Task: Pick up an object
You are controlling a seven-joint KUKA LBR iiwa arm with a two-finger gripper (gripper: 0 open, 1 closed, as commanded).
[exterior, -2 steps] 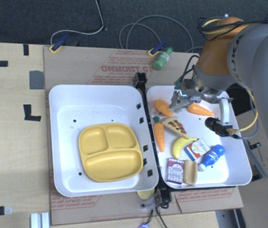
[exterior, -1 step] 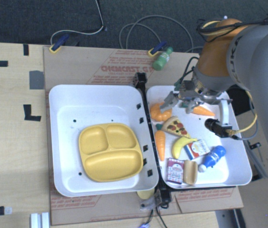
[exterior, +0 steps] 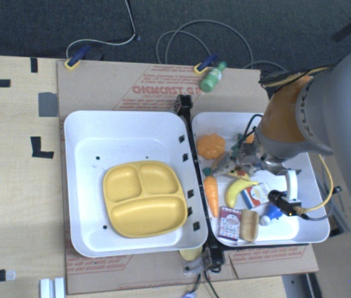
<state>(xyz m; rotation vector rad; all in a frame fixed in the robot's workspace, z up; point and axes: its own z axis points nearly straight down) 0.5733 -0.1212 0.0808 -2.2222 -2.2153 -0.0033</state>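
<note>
Banana (exterior: 238,190), lying mid-floor in the right bin (exterior: 312,228) beside the carrot (exterior: 211,194), looks light, smooth and curved, best pinched across its middle; whether the gripper (exterior: 240,160) is parted cannot be told.

The gripper (exterior: 240,162) is a dark blur among the clutter, its fingertips too indistinct to judge, and whatever lies directly under it in the right bin (exterior: 315,231) is hidden. The arm (exterior: 324,113) behind it runs off the picture's right edge. Below the gripper, past the bin's near rim, a pale yellow object (exterior: 189,252) shows as a sliver, too covered to name.
</note>
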